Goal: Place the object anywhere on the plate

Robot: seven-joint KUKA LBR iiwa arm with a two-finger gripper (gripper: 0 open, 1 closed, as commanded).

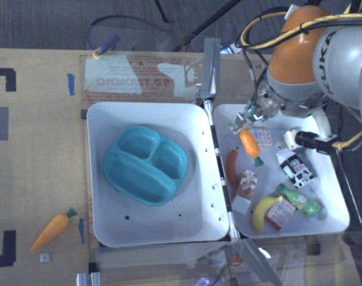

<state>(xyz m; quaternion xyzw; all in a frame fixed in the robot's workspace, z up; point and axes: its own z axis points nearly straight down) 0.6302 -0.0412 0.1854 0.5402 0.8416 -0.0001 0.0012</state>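
The gripper (247, 126) hangs near the right bin's (333, 216) back-left corner, a carrot (249, 143) (orange) between its fingers.

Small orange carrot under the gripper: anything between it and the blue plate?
Only the bins' adjoining rims separate the small orange carrot, in the right bin just under the gripper, from the blue sectioned plate. Nothing else visible intervenes.

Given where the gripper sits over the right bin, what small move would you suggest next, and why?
Probably a short descent onto the toy carrot. The gripper sits just above its upper end, and I can't confirm a grasp. The blue divided plate waits in the left bin, so securing the carrot should come before any carry leftward.
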